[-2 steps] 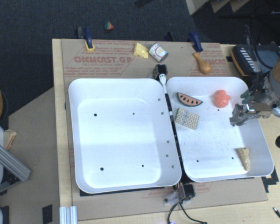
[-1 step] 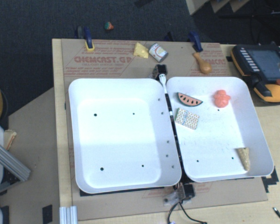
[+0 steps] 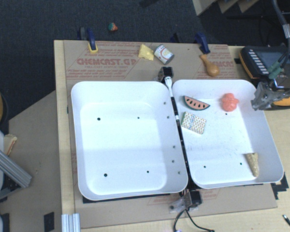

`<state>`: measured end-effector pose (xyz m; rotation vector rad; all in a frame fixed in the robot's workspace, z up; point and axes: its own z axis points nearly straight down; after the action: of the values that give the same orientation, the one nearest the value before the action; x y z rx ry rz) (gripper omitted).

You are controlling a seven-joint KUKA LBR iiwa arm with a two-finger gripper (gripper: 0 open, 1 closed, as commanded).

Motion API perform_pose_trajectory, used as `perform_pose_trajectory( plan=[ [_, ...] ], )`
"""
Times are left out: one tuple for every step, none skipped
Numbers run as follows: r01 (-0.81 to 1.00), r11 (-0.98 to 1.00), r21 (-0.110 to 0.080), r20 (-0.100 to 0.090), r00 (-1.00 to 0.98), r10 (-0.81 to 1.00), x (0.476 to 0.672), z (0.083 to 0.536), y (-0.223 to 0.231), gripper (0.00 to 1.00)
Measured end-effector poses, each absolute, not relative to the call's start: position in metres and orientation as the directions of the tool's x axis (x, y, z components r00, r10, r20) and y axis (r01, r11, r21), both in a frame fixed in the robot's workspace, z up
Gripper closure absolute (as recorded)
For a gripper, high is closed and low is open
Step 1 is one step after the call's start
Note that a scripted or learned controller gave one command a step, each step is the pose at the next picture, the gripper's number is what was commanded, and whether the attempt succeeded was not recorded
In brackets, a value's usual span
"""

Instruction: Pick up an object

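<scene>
Nothing lifted yet; whole pick remains. Gripper (image 3: 264,100) parked at right bin's (image 3: 270,144) right rim, grip state cannot be told. Inside that bin: watermelon slice (image 3: 196,103) and pink ball (image 3: 229,102) near far wall, patterned square (image 3: 194,123) below the slice, cone (image 3: 253,163) near right corner.

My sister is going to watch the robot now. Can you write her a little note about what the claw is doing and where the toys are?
Claw: it sits at the right edge of the right bin, with nothing seen in it.
Toys in the right bin: watermelon slice, pink ball, patterned square packet, and a cone-shaped piece near the front right corner.
Left bin: white with small dark dots.
Done: nothing picked up yet.
Left to do: reach for one toy and lift it. The pink ball looks closest to the claw.
</scene>
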<state>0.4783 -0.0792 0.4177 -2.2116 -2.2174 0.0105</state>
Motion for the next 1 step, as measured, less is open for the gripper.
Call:
perform_pose_trajectory(
  plan=[
    [1.000, 0.000, 0.017, -0.004, 0.000, 1.000, 0.4859, 0.5428, -0.0994, 1.00]
  ],
)
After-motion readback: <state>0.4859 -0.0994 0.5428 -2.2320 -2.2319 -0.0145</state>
